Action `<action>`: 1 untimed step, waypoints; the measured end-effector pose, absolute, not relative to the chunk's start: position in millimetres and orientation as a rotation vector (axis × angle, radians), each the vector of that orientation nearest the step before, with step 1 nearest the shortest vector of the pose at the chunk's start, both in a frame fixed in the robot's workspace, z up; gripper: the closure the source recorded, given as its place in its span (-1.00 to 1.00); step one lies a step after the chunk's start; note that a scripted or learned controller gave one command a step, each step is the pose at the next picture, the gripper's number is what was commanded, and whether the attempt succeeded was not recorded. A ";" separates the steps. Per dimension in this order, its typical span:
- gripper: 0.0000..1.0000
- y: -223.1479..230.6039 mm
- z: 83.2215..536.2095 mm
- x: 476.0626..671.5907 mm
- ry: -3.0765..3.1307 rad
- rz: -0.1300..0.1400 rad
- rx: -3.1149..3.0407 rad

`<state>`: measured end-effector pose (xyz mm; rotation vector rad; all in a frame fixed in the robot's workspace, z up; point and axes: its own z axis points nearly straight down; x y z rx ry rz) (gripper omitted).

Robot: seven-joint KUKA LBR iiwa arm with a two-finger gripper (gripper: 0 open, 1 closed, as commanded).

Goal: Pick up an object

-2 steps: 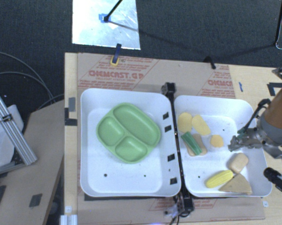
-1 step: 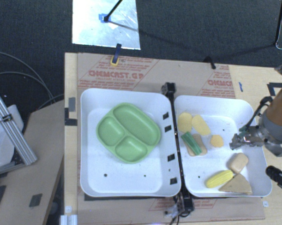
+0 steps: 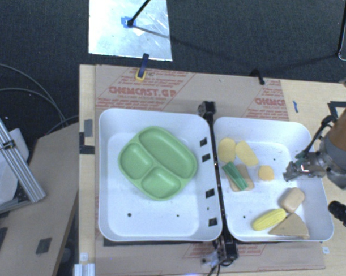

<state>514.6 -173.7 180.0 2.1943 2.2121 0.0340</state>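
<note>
The gripper (image 3: 292, 170) hangs over the right bin (image 3: 315, 146) toward its three o'clock rim, low above bare floor, with nothing between its fingers; whether they stand apart or together I cannot tell. Nearest it, at about five o'clock from the tool, lies a small beige rounded toy food piece (image 3: 292, 199), and just beyond that a yellow toy corn cob (image 3: 269, 219) touching a tan wedge (image 3: 290, 227) near the bin's six o'clock wall. At nine o'clock from the tool sit a small orange ball (image 3: 266, 173), two yellow pieces (image 3: 236, 150) and a green piece on a tan slab (image 3: 237, 177). These look like light, smooth plastic, likely slippery; the beige piece seems best pinched across its narrow middle. The left bin (image 3: 116, 217) holds a green divided plate (image 3: 157, 162).
</note>
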 end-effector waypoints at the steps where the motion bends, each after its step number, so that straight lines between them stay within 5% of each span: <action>1: 1.00 -133.6 104.3 484.6 2.233 -0.003 2.221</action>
